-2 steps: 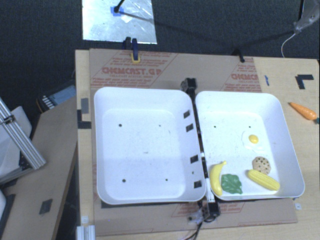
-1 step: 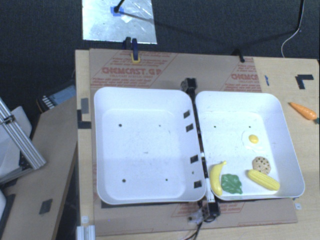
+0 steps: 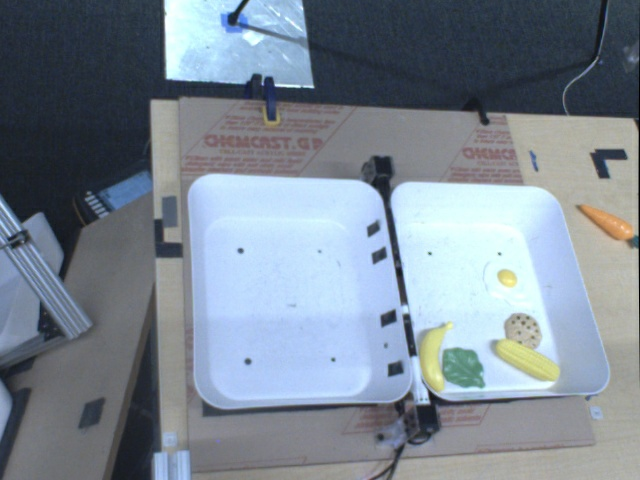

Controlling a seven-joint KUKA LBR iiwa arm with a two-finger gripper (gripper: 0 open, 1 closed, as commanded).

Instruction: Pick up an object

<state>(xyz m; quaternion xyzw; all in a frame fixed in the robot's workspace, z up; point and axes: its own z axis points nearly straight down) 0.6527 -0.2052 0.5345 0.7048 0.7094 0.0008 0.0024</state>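
Brown bench (image 3: 420,133) holds both bins; banana (image 3: 432,356) and corn (image 3: 527,360) lie unpicked, and I can't tell the gripper's state.

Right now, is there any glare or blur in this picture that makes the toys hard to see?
In the camera view, the metal sheet at top glares brightly; the white bins look evenly lit with soft shadows along their walls; the whole frame is slightly soft, yet the banana, cookie and corn stay recognisable.

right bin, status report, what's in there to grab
Right bin: banana, green piece, corn, cookie, fried egg. Banana touches green piece. Carrot lies outside on bench.
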